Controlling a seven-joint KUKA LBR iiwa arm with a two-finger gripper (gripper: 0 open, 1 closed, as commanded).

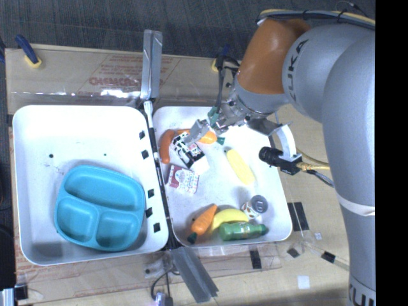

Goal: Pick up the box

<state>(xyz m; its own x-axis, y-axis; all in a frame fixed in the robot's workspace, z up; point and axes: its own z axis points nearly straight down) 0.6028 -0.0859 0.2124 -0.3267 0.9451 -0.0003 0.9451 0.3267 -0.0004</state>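
Camera position: I watch from one fixed camera above the bench (191, 69), looking down at a slant.
Facing: my view tilts toward the far bench edge at the top of the frame, with dark floor beyond it.
Coverage: I see both white bins whole, the left bin (25, 171) filling the left half of the frame and the right bin (277, 196) at centre.
Nearness: close enough that I can tell apart single items in the bins, though fine print stays blurred.
Arm entry: the arm (331, 75) comes in from the right side and looms large in the upper right, nearer my lens than the bins.
Blocked area: the arm covers the bench's right portion.
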